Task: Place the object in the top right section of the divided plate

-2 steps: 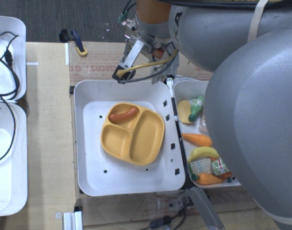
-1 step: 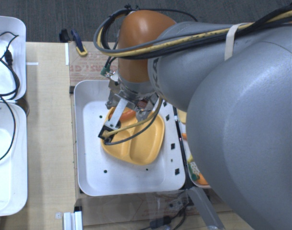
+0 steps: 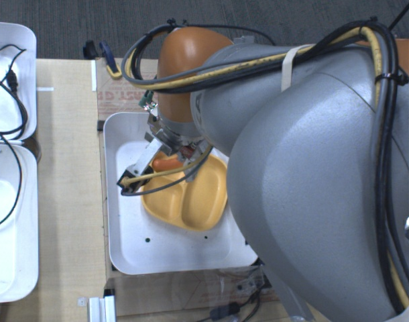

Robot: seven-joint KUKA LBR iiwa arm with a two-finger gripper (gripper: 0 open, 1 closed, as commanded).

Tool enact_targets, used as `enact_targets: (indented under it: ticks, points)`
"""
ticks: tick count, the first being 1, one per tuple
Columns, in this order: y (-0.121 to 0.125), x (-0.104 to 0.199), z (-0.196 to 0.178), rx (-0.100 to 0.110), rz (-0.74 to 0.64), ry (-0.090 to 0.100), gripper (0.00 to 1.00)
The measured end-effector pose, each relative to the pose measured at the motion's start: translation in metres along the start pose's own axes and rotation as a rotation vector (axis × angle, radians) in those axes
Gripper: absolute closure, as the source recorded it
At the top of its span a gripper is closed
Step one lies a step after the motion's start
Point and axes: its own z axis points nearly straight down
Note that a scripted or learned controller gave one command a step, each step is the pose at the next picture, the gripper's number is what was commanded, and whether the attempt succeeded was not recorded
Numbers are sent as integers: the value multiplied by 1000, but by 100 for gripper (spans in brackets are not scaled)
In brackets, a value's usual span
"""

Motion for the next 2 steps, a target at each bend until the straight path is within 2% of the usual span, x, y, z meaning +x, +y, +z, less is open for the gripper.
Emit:
enact_targets:
  ticks: [1, 2]
  points:
    - [-19, -18, 11, -1, 236, 4, 0]
    - [3, 3, 17, -1, 340, 5, 0]
